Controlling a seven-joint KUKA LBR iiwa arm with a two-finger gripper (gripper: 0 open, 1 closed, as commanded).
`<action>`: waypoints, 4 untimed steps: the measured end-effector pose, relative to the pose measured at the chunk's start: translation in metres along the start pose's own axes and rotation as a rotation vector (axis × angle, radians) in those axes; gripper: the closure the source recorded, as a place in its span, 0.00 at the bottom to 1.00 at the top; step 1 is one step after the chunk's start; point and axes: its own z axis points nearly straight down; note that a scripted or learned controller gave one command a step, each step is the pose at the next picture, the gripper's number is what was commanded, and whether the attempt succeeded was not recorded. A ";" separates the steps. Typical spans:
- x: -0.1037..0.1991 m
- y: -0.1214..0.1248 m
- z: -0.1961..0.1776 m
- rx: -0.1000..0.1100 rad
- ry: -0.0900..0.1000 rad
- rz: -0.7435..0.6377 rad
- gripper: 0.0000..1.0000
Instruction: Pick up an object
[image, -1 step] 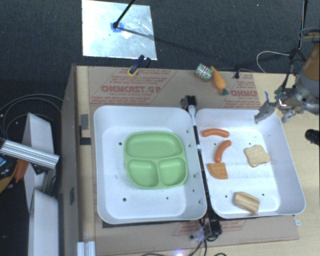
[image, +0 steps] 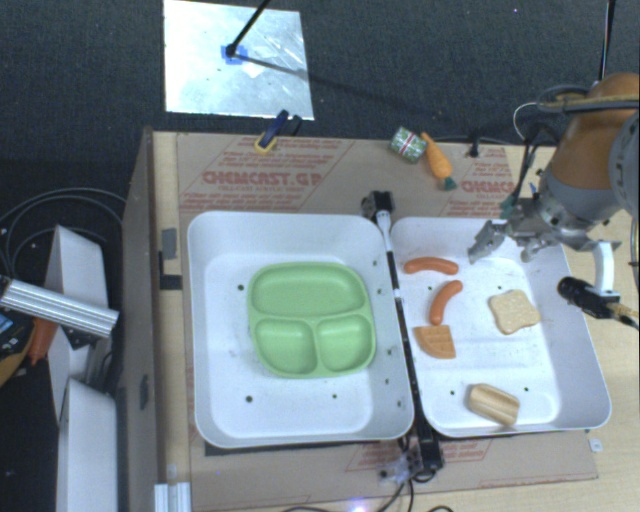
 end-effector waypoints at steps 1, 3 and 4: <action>0.052 0.016 0.030 -0.001 0.000 0.000 0.00; 0.054 -0.021 0.086 0.000 -0.001 0.004 0.00; 0.068 -0.063 0.086 0.000 -0.001 0.004 0.00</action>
